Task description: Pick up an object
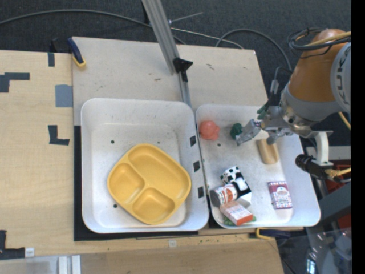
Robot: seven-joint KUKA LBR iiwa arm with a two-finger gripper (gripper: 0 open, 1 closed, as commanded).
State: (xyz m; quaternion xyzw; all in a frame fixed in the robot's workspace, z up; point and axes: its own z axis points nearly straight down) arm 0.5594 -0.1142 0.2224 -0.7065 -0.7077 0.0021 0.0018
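The gripper hangs over the back part of the right bin, reaching in from the right with the grey wrist and orange band behind it. Honestly can't tell how it's set from up here, it's just a grey lump of metal at this angle, and nothing visibly sits in it. Just left of its tip there's a small dark green thing, touching or nearly so, hard to say which. A bit further left, near the bin's back left corner, is a pink ball. Right under the wrist lies a tan block, tilted a little. Toward the front of that bin things get crowded: a black and white toy, a can with a red label lying just beside it, and an orange box at the front edge. A small red packet lies apart on the right side. The left bin holds a yellow tray with three compartments, sitting at an angle.
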